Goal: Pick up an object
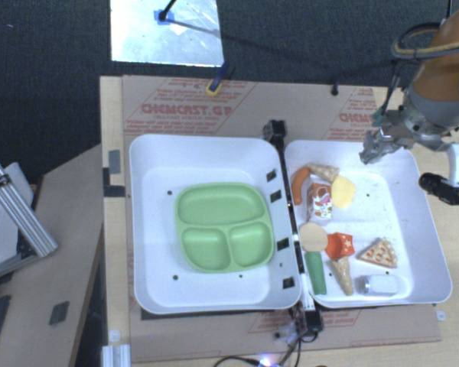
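Observation:
The right bin [421, 228] holds several toy foods. An orange carrot-like piece [299, 182], a small red-and-white packet [320, 199] and a yellow piece [343, 193] lie near its upper left. Lower down sit a tan disc [314, 237], a green stick [316, 272], a red piece [340, 245], a cone [342, 275], a pizza slice [379, 253] and a white bottle [379, 284]. My gripper [372, 150] hovers over the bin's far edge, above and right of the yellow piece, with nothing visibly in it.
The left bin [149, 205] holds a green divided tray [222, 226]. A black divider strip [284, 205] runs between the bins. A shiny sheet [167, 21] lies beyond the bench.

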Motion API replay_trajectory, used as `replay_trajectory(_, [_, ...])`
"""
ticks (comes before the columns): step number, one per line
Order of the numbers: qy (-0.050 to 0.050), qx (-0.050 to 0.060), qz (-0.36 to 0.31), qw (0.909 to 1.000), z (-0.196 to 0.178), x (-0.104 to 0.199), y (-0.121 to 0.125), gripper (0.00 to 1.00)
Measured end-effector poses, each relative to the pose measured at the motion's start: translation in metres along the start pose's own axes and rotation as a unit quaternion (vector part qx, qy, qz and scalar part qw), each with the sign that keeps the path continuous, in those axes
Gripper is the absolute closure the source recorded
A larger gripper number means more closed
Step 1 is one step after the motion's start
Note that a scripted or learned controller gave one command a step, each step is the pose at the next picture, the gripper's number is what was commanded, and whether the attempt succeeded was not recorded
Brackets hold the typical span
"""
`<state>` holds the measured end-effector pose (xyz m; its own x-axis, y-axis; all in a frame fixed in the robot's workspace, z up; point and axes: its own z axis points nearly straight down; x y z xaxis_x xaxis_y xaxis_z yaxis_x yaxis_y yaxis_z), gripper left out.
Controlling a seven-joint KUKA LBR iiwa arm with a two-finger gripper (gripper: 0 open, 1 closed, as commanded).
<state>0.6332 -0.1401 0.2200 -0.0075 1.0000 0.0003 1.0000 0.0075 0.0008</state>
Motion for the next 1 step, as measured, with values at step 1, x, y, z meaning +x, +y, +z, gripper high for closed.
replay_trajectory(1, [0.001,0.0,-0.001,1.0,-0.0054,0.0573,-0.0188,1.0])
